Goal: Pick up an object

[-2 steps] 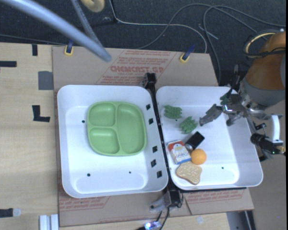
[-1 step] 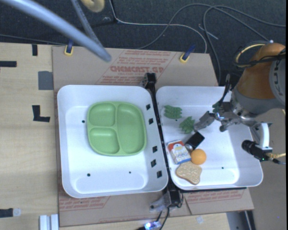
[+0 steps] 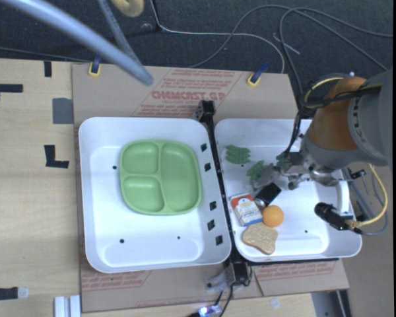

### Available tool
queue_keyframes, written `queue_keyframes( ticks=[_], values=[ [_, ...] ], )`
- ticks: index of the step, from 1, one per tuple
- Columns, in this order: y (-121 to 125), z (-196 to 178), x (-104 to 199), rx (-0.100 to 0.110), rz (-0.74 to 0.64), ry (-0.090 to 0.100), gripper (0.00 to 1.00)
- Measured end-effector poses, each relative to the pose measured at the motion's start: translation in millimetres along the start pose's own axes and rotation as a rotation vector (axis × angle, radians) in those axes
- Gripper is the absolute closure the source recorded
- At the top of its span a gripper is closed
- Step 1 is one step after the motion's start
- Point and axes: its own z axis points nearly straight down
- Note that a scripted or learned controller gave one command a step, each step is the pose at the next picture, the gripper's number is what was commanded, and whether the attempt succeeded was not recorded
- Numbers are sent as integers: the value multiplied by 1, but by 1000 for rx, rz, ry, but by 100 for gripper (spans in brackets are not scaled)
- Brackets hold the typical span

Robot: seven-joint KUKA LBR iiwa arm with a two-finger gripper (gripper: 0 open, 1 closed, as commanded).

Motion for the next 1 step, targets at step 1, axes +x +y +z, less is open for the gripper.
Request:
queue_keyframes(
  ticks=[1],
  values=[
    [0,-13,0,-2,-1,0,100]
  ],
)
